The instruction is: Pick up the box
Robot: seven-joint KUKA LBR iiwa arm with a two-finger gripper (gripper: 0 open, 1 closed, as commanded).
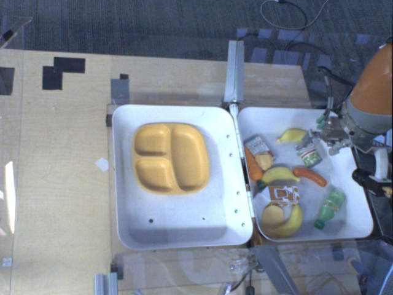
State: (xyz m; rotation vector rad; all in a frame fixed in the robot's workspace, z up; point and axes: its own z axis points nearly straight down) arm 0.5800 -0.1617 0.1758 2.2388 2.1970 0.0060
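A small white box with a brown print [284, 195] lies flat in the lower middle of the right bin [362, 226]. It sits between a banana [279, 174] above it and another banana [288, 224] below it. A small grey and red packet [258, 145] lies near the bin's left wall. My gripper [326, 134] hangs over the upper right part of this bin, beside a small green-labelled can [311, 157]. It is well to the upper right of the box and apart from it.
The right bin also holds a third banana [291, 135], a red pepper [310, 176], a green bottle [329, 206], a carrot [252, 165] and a round yellow fruit [273, 214]. A yellow divided plate [170, 157] lies in the left bin [184, 232].
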